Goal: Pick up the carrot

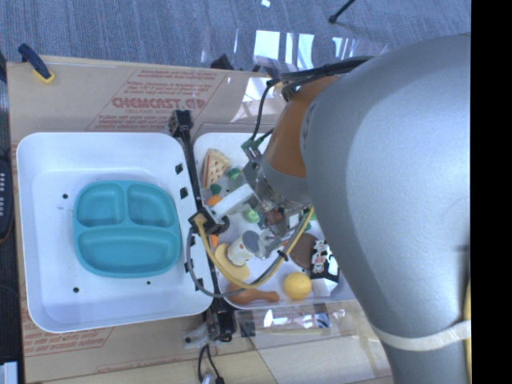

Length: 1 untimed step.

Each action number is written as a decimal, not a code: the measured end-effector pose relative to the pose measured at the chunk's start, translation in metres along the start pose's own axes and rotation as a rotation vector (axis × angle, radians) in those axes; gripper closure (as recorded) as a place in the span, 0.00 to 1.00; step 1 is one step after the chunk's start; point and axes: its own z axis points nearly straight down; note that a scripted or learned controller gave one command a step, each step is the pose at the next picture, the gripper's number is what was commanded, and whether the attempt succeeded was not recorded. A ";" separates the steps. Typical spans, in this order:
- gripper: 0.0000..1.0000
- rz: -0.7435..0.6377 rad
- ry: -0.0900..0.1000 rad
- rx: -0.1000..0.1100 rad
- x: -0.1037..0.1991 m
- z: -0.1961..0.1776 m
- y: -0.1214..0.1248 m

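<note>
The big grey arm (400, 198) takes up the whole side to the right of the right bin (210, 144) and hangs over most of it. Left of that bin sits the left bin (40, 214), with a teal divided plate (126, 227) inside. The gripper (268, 218) is down in the right bin's middle amid the clutter (whether its jaws are apart or together, can't tell). A yellow banana (224, 264) curves along the bin's near-left part, and the carrot (254, 297) lies at its near edge, just beside a yellow ball (297, 286).
</note>
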 end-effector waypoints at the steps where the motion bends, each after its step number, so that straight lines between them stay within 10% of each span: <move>1: 0.00 0.091 0.002 -0.003 0.036 -0.001 0.006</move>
